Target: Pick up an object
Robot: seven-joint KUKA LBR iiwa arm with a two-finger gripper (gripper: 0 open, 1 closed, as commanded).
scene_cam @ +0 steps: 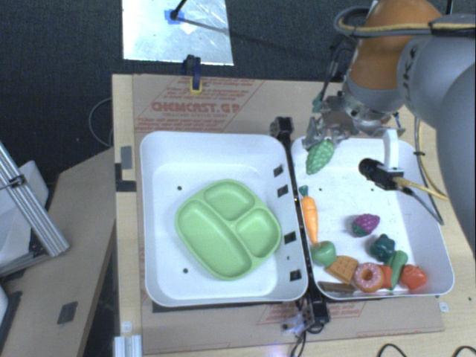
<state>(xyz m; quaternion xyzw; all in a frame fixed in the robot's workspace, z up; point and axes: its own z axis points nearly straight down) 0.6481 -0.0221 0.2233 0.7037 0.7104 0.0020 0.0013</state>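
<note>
Arm reaches in from 3 o'clock w/ its pincer point(324, 136) at the 11 o'clock corner of the right bin point(424, 222). A green dotted toy point(320, 156), leaf- or berry-shaped, sits right at the pincer tips, looks nipped between them, fingers nearly closed on its top end; can't tell if it's clear of the bin floor.

Rest of right bin: carrot point(309, 216) along the 9 o'clock wall, purple grapes point(365, 224) near centre, and at 6 o'clock a cluster: green round piece point(323, 253), waffle point(343, 267), pink donut point(367, 277), dark green veg point(384, 247), red-orange piece point(413, 277).

Left bin point(160, 199) holds a green 3-section plate point(228, 229), approx. centre.

Cardboard sheet point(245, 99) on the worktop, at 12 o'clock from left bin, reads "CHEMCAST G P" in red; smaller print below it too blurred to read.
</note>
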